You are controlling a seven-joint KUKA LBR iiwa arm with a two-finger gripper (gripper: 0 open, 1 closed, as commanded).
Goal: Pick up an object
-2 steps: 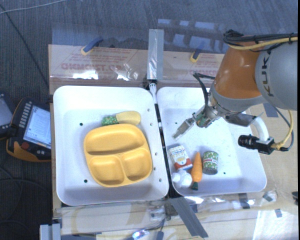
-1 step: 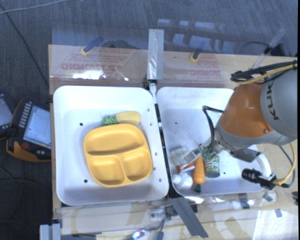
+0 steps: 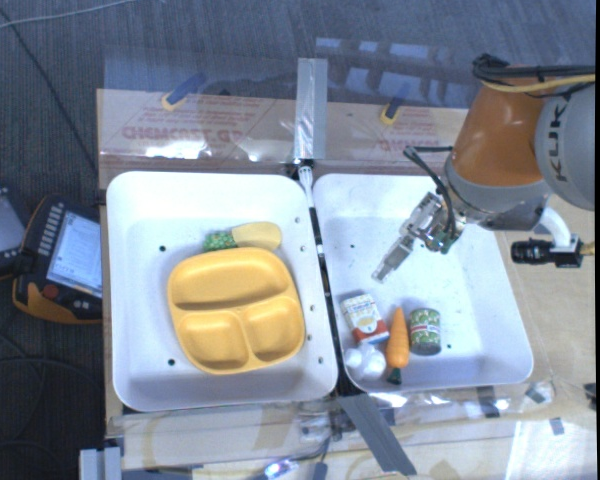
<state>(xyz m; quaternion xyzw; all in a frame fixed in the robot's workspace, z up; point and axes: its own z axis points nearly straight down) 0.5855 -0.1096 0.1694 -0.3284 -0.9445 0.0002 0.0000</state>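
Orange plastic carrot [image 3: 398, 339], lying near the front wall of the right shallow white bin [image 3: 500, 308], green end toward the front. Just left of the carrot: small white carton with red label [image 3: 362, 315] and a white rounded object [image 3: 366, 362]. Just right of the carrot: small green-labelled can [image 3: 424, 330]. Up and slightly right of the carrot, well apart from it: gripper [image 3: 392, 264], slanted down-left over bare bin floor, nothing between its fingers; open or closed, cannot tell. Far left of the carrot, in the left white bin [image 3: 130, 268]: yellow three-compartment plastic tray [image 3: 238, 307], with a pale yellow corn-like toy with green leaves [image 3: 245, 236] touching its far edge.
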